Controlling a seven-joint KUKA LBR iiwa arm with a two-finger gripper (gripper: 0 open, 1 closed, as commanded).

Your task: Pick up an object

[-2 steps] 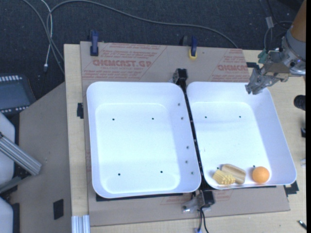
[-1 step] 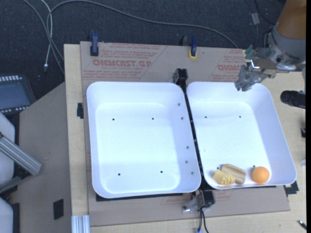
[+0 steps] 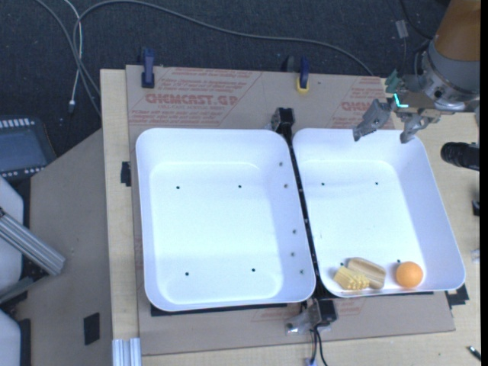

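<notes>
Two white bins (image 3: 152, 204): one orange ball (image 3: 409, 274), one corn (image 3: 351, 280), one bread roll (image 3: 367, 268).

The arm (image 3: 460, 33) shows an orange band above a rounded grey wrist section, with lighter metallic-grey housing beneath it. A small teal-green light or marking sits on the wrist block just above the gripper (image 3: 390, 126). The gripper has two dull grey fingers (image 3: 369, 122) of angular, blocky shape, mounted on a compact grey body with darker edges and small fittings too fine to make out
</notes>
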